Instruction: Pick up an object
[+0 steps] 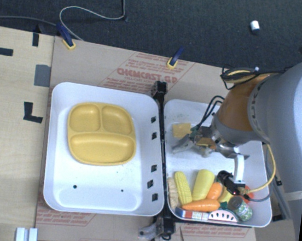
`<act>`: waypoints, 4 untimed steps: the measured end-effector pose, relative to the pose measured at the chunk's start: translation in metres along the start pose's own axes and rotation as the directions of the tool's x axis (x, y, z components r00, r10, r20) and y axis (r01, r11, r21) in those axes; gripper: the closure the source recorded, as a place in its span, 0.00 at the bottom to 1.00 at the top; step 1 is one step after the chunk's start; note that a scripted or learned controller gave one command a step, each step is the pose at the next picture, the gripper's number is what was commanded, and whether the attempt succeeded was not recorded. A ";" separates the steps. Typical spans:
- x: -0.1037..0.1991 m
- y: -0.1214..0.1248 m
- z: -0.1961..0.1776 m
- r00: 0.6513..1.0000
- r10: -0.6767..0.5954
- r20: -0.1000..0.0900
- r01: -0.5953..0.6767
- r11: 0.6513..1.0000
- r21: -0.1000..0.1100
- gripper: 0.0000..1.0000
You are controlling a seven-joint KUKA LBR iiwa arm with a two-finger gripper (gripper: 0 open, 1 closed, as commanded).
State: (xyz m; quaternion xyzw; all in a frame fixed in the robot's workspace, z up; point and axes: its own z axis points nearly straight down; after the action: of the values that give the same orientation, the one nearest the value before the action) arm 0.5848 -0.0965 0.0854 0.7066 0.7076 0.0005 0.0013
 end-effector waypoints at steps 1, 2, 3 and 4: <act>0.003 0.083 0.001 1.000 0.000 0.000 0.000 1.000 0.003 0.00; 0.003 0.049 0.001 1.000 0.000 0.001 0.000 1.000 0.004 0.00; 0.002 -0.006 0.000 1.000 0.001 0.000 -0.001 1.000 0.003 0.00; 0.000 -0.037 0.000 1.000 0.001 0.000 -0.001 1.000 0.001 0.00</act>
State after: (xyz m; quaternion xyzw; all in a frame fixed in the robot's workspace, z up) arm 0.5482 -0.0967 0.0855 0.7069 0.7073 0.0002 0.0012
